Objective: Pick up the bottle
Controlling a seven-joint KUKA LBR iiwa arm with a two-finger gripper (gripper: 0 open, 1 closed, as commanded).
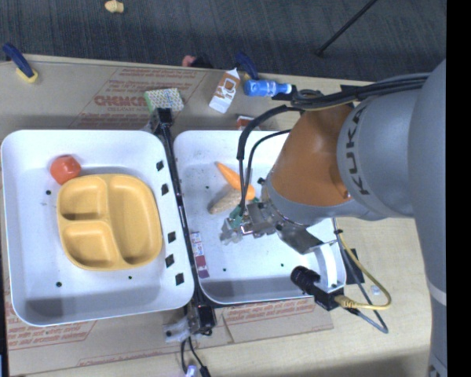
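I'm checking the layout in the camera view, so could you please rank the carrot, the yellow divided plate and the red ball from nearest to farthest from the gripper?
From the gripper, in the right bin:
1. Carrot, same bin, just above the gripper.
2. Yellow divided plate, middle of the left bin.
3. Red ball, left bin's upper left corner.

Glossy white plastic bins [31, 210]; matt yellow plastic tray [110, 218]; brown cardboard [102, 93].
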